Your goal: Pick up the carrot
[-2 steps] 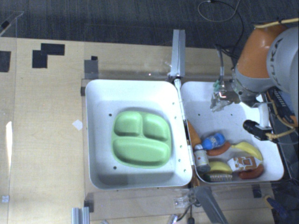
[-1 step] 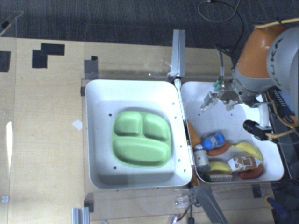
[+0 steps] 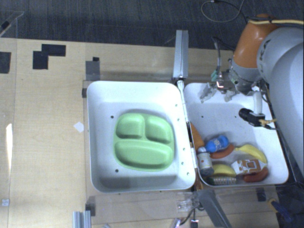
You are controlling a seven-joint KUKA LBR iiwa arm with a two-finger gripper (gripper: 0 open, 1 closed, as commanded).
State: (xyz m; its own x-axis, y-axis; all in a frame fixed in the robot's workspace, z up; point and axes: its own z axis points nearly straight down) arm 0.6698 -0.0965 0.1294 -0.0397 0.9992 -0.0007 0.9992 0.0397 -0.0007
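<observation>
Against the right bin's (image 3: 266, 127) left wall lies the carrot (image 3: 195, 136).

Light wood bench (image 3: 42, 127); dark carpet (image 3: 118, 8) behind; black cable (image 3: 223, 8).

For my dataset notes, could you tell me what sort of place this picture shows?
Most likely a robotics lab's pick-and-place bench, not a kitchen: a grey arm reaches over two white bins, the left bin holding a green divided plate, the right bin holding toy food, with a cable lying on dark carpet.
</observation>
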